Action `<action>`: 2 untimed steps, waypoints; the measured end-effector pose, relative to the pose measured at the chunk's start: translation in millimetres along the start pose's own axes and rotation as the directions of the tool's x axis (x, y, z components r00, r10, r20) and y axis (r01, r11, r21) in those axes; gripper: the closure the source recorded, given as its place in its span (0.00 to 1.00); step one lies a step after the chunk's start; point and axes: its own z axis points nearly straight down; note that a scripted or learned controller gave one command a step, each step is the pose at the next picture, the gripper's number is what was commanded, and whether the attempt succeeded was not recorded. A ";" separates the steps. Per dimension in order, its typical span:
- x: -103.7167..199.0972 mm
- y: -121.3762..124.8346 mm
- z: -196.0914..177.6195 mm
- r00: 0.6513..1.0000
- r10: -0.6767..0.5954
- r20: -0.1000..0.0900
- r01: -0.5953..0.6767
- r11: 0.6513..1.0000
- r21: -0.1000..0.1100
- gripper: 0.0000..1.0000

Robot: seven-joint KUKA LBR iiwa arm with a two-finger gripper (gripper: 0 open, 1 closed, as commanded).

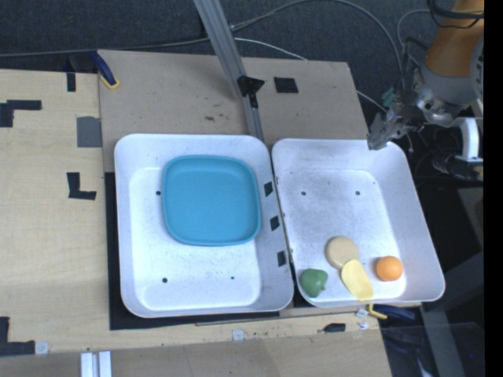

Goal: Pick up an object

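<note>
Green object lies in right bin; gripper above far rim.

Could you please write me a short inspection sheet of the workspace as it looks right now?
Surface: wooden bench bearing the left bin and right bin.
Job's things: blue plate in the left bin; tan piece, yellow piece, orange ball, green piece in the right bin's near end.
Clutter: black tape marks.
Grippers: gripper above the right bin's far right corner, holding nothing visible.
Cables: white cable behind the bench.
Surroundings: dark floor.
</note>
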 end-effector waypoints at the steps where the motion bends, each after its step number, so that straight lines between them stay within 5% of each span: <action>1: 49.9 -19.2 11.5 1.000 -0.001 -0.001 0.001 1.000 0.002 1.00; 2: 95.1 -39.3 21.6 1.000 -0.002 -0.001 0.002 1.000 0.002 1.00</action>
